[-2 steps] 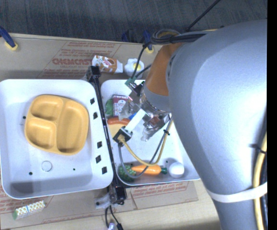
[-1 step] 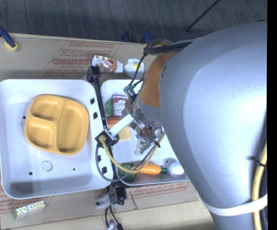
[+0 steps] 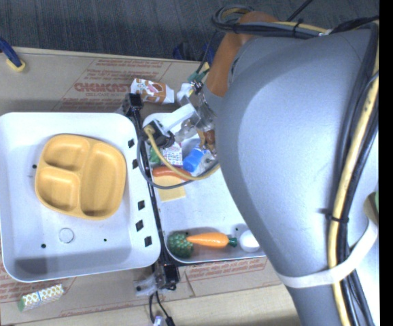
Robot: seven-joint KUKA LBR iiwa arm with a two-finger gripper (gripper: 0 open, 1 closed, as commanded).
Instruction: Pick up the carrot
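Two bins are sitting side by side and we're looking at a task that's barely begun, as far as we can judge. The carrot (image 3: 209, 240) is lying flat at the near edge of the right bin (image 3: 203, 202), w/ a green broccoli-like piece (image 3: 179, 244) touching its left end and a small white item (image 3: 249, 241) just beside its right end. Nothing is lifting it.

We're seeing the gripper (image 3: 195, 124) working at the far end of that same bin, well apart from the carrot, among a clutter of small items incl. a blue piece (image 3: 192, 161) and a reddish sausage-like thing (image 3: 168, 172). Whether it's open or closed we can't tell; wrist hardware and cables are hiding that.

The left bin (image 3: 13, 182) is holding a yellow divided plate (image 3: 81, 175), not part of the job.

So we're reckoning everything's left: travel over to the carrot, descend, close, lift. Neighbours either side are probably making the grasp tight.
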